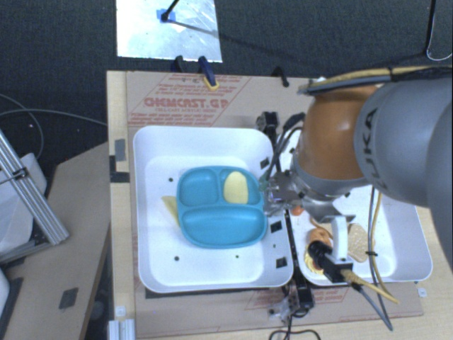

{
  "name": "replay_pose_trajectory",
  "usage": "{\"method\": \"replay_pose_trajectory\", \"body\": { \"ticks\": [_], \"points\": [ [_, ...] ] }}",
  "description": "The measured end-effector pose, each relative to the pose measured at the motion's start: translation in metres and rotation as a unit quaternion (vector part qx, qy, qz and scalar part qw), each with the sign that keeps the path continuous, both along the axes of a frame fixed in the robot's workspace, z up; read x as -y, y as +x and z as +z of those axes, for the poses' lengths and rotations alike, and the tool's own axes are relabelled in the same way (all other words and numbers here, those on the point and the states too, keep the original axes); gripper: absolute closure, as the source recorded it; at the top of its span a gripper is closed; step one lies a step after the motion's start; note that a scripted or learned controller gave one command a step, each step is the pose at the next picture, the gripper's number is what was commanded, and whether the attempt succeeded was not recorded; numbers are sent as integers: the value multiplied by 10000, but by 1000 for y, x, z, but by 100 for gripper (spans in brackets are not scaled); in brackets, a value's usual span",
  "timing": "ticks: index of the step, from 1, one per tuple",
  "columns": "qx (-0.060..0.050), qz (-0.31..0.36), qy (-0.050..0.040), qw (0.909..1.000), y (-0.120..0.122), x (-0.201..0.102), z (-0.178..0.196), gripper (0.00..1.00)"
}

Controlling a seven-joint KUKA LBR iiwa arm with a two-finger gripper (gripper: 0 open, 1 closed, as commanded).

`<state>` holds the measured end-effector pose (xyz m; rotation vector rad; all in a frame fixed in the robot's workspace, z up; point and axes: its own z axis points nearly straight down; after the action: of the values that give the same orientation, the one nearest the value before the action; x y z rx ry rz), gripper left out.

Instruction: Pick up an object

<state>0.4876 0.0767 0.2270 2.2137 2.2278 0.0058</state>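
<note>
White shallow plastic bins sit side by side on the bench: the left bin (152,190) and the right bin (414,250).

1. Position. My claw (280,195) hangs below my grey arm with the orange band (333,140), above the strip where the two bins meet. My wrist hides its tips, so I cannot tell whether the claw is released or clenched. Nothing is visibly held.

2. Candidates. The left bin holds a blue divided plastic tray (219,222). A yellow egg-shaped piece (236,188) lies in the tray's upper right compartment, near my claw. A pale yellow flat piece (170,205) protrudes from under the tray's left edge. The right bin holds a tan bread-like slice (357,239) and, beside it, an orange round item (318,234).

3. Step in hand. Judged as approach: no object is secured.

4. Next move. Select one target. Centre the claw over it, descend, close, and confirm hold before lifting. The egg-shaped piece is likely to roll, so straddle it squarely.
</note>
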Motion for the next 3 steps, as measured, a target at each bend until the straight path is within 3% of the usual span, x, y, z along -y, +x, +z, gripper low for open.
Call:
{"method": "replay_pose_trajectory", "body": {
  "ticks": [1, 2, 3],
  "points": [
    [63, 11, 17, 10000, 1, -28, 129, 100],
    [-89, -24, -24, 10000, -4, -44, -27, 100],
    [28, -42, -16, 10000, 106, -5, -43, 100]
  ]
}}
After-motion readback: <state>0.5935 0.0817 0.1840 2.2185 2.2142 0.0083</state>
